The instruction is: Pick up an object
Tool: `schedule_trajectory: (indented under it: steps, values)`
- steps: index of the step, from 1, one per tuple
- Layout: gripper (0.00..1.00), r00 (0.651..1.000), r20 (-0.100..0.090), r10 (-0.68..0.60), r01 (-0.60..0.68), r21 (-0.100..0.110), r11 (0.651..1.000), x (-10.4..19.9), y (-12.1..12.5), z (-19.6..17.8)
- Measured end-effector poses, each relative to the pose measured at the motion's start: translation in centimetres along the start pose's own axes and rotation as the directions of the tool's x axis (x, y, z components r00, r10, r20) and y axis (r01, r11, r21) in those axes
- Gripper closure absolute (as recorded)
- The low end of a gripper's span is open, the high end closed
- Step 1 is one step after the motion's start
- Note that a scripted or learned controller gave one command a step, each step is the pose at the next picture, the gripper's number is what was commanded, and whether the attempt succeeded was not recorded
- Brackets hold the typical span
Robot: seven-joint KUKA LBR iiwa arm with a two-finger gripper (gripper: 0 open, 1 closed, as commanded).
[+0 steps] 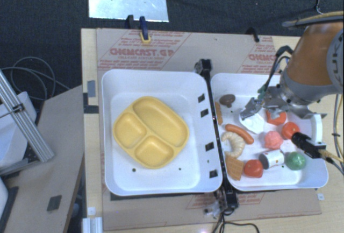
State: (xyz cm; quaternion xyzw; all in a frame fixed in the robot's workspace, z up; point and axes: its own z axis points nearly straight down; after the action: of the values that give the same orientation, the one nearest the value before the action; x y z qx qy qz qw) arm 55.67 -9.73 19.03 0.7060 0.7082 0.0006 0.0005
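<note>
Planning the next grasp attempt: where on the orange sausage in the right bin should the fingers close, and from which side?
Grip the sausage at its middle, across the narrow width, coming straight down. It lies flat, slanting from upper left to lower right, so the fingers should probably straddle it perpendicular to that line. The shrimp-like piece lies close below it, so the middle likely offers the most room. The gripper sits just above.

The arm [317, 59] was a thick rounded body with a broad orange band above a grey wrist. A dark cable ran down its side, and 1 metallic silver gripper [251, 109] tipped it.
</note>
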Motion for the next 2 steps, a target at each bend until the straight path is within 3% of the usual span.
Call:
schedule_trajectory:
  steps: [1, 2]
  values:
    - [0.0, 1.0, 0.001, 0.009, -0.009, 0.004, 1.0, -6.3, -3.4, 11.0]
    - [1.0, 1.0, 0.001, 0.002, -0.002, -0.003, 1.0, -6.0, -3.1, 9.5]
